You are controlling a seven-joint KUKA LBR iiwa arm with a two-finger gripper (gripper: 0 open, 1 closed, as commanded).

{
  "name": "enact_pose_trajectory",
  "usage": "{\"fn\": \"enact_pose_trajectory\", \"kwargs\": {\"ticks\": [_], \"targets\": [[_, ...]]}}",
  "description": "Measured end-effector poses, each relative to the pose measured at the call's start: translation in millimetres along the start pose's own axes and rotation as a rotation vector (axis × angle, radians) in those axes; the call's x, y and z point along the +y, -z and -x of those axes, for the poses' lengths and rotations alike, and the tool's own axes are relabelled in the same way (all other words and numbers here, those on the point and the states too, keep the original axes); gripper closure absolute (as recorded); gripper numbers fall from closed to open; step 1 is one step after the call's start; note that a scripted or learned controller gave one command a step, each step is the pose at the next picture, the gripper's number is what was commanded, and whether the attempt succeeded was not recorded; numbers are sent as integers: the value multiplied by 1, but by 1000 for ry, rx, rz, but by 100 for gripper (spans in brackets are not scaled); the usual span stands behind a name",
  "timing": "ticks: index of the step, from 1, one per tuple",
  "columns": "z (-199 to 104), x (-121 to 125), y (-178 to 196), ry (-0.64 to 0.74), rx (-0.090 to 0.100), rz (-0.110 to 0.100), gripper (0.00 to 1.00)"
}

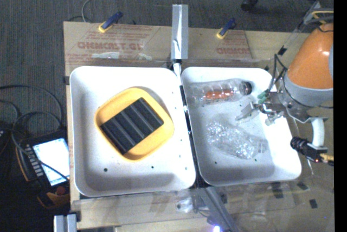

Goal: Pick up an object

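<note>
The pincer (254, 110) hangs open and holds nothing at 3 o'clock in the right bin (282, 168), with a clear bottle (222, 91) at 12 o'clock, crinkly plastic (234, 140) at 6 o'clock, and a yellow tray (134, 122) in the left bin (87, 166).

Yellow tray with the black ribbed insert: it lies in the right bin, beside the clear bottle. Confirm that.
Wrong bin. The yellow tray lies in the left bin, alone; the clear bottle is in the right bin. The camera view shows it.
</note>
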State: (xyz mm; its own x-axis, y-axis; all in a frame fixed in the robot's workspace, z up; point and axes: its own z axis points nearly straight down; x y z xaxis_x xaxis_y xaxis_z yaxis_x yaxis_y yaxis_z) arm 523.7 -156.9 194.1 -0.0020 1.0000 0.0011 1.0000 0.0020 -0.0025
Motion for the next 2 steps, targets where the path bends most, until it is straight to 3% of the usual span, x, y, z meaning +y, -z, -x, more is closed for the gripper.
{"fn": "enact_pose_trajectory", "kwargs": {"ticks": [1, 2], "targets": [[16, -24, -102, 119, -4, 16, 0], [18, -21, -89, 118, -9, 26, 100]]}}
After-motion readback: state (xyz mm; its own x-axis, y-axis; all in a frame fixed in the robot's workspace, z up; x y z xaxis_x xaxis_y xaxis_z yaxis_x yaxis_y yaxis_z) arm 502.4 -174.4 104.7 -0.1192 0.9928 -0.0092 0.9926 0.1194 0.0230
